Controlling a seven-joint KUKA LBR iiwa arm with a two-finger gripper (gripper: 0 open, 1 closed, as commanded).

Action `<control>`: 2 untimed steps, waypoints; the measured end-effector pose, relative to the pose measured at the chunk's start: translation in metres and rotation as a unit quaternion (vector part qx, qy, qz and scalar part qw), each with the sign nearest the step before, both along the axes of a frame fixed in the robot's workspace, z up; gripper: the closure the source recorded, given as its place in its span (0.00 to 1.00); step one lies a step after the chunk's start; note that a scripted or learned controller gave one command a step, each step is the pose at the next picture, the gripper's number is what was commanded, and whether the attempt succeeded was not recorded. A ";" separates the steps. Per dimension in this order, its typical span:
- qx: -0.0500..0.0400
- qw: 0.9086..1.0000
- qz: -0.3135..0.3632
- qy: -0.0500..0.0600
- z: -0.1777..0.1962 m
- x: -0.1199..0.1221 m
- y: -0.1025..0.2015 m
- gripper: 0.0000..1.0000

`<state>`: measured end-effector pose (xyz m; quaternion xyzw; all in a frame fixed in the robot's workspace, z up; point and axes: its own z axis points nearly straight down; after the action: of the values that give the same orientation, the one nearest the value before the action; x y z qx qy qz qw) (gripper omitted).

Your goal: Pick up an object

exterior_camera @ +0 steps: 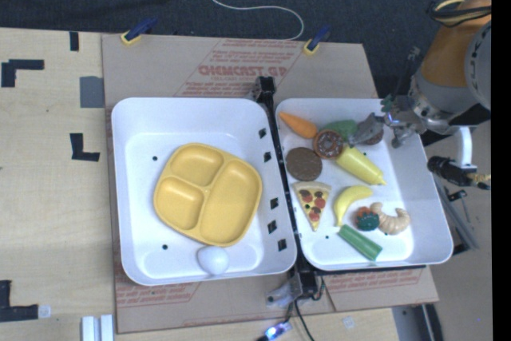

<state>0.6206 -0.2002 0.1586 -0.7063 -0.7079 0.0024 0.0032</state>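
Note:
The right bin (423, 196) holds several toy foods: an orange carrot (298, 124), a chocolate donut (328, 144), a green piece (342, 128), a brown round cookie (303, 164), a yellow cone-shaped piece (360, 165), a pizza slice (313, 201), a banana (348, 200), a croissant (393, 219), a small teal and red piece (366, 220) and a green stick (358, 242). My gripper (370, 130) hangs low over the bin's far right part, just right of the donut and the green piece, above the yellow cone.
The left bin (136, 172) carries a yellow divided plate (207, 194) and a white egg-shaped object (213, 259) at its front wall. Black clips line the shared bin edge (275, 172). A white cable (239, 4) lies behind the bins. The arm (451, 68) stands at the right.

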 end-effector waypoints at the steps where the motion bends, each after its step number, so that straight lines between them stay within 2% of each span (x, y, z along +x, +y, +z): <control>1: 0.000 1.000 0.000 0.000 -0.065 -0.002 0.002 0.00; 2: -0.001 1.000 0.000 -0.003 -0.074 -0.002 0.003 0.00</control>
<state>0.6184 -0.1971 0.0841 -0.7060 -0.7082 0.0012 0.0001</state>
